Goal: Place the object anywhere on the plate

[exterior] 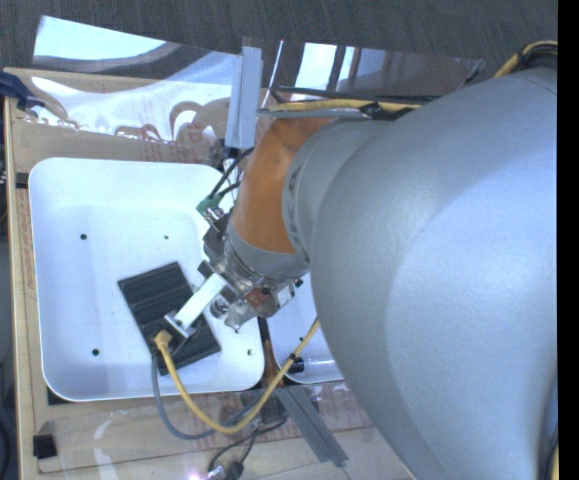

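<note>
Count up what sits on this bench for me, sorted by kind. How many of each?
Shallow white bins: 2, one in open view, one mostly behind the arm
Grey robot arm with an orange band: 1
Total: 3

The table (109, 438) is a pale, wood-edged surface, and a shallow white bin (69, 268) lies flat on it. Just right of that bin, a narrow strip of a second white bin (314, 370) also rests on the table, the rest of it hidden.
</note>
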`<state>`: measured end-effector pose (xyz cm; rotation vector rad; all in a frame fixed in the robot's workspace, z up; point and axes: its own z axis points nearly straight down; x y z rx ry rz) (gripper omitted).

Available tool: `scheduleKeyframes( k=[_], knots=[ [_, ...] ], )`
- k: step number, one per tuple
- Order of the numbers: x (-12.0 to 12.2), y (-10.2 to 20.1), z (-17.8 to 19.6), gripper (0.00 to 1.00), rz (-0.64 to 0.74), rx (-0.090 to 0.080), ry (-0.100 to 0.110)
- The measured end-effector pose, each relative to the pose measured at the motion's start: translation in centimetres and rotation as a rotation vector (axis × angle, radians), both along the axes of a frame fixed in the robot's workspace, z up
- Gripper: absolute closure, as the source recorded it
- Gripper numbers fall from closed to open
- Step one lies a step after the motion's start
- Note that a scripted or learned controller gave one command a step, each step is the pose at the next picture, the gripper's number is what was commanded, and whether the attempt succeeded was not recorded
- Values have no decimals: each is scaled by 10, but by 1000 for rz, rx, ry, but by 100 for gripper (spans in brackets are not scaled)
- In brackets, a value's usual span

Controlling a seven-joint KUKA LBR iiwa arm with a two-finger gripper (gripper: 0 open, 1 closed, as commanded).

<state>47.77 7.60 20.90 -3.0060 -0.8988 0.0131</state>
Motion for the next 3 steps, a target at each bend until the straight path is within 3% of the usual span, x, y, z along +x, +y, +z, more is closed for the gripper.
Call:
scheduleKeyframes(
  k=[1, 2, 3],
  knots=[
    [-5, 63, -64, 100, 75, -1, 6],
    [-1, 125, -3, 100, -375, -3, -8],
    [2, 143, -61, 100, -112, 7, -5]
  ],
)
